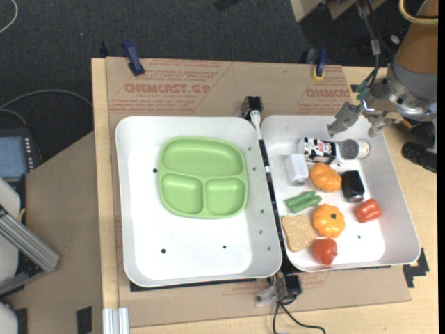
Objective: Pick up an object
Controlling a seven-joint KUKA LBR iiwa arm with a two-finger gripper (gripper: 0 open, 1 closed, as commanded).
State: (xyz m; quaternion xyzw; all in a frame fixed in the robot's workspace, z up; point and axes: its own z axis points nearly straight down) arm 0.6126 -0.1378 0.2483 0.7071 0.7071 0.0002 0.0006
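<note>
We hover our jaws (353, 117) spread and empty over the right bin's (396, 207) far rim. The black-and-white bottle (334, 148) lies just below-left of them, long axis running across the bin, nearest target.

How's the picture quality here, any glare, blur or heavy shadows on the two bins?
Camera view: lighting is even and soft, with the left bin bright white and almost without shadow; the green divided plate is sharp. In the right bin the toys cast only small shadows. The gripper at the bin's far edge looks slightly soft, its detail hard to make out. The dark floor at the top is dim.
</note>
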